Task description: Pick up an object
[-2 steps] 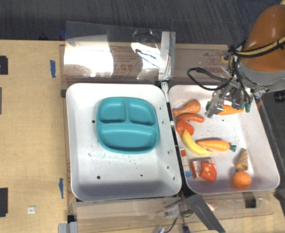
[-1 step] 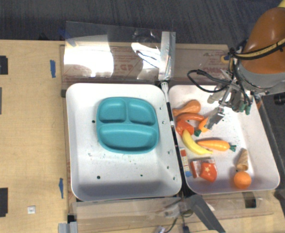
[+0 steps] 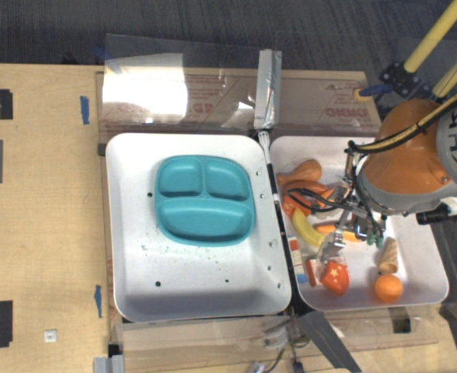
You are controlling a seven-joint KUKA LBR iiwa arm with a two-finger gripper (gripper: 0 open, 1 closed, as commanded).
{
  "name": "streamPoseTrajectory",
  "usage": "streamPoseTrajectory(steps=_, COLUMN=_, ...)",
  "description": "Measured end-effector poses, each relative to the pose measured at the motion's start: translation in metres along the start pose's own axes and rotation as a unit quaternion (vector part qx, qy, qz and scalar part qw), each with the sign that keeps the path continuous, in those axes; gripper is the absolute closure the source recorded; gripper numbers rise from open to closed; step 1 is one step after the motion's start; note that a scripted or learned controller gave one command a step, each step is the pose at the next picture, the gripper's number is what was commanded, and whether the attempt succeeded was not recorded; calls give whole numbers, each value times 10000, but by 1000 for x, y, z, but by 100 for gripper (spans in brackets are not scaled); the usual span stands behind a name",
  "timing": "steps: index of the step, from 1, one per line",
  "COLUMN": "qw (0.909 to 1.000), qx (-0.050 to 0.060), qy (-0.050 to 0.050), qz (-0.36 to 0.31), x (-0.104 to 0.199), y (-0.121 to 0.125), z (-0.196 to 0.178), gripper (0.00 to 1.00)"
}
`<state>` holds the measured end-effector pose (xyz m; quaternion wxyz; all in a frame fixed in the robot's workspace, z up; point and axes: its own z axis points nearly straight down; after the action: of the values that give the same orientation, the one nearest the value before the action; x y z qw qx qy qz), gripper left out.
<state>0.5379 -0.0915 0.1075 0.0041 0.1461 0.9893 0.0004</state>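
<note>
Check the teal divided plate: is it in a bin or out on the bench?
In. The teal plate lies flat inside the left bin.

Bright, even overhead light; strong glare on clear sheet (image 3: 147, 92).

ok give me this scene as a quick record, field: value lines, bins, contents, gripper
left bin: holds a teal divided plate, three compartments, right way up
right bin: holds a banana, an orange, a red strawberry-like toy, other orange items
arm: reaches in from the right, over the right bin
gripper: low among the right bin's items, above the red toy
hold: cannot tell
</note>
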Motion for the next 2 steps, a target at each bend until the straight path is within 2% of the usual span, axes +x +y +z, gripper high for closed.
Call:
streamPoseTrajectory(steps=1, qw=9991, qx=-9, qy=-28, qz=422, x=3, y=-1, z=18, gripper=0)
streamPoseTrajectory(steps=2, qw=9987, qx=-11, qy=-22, qz=509, x=-2, y=-1, z=18, gripper=0)
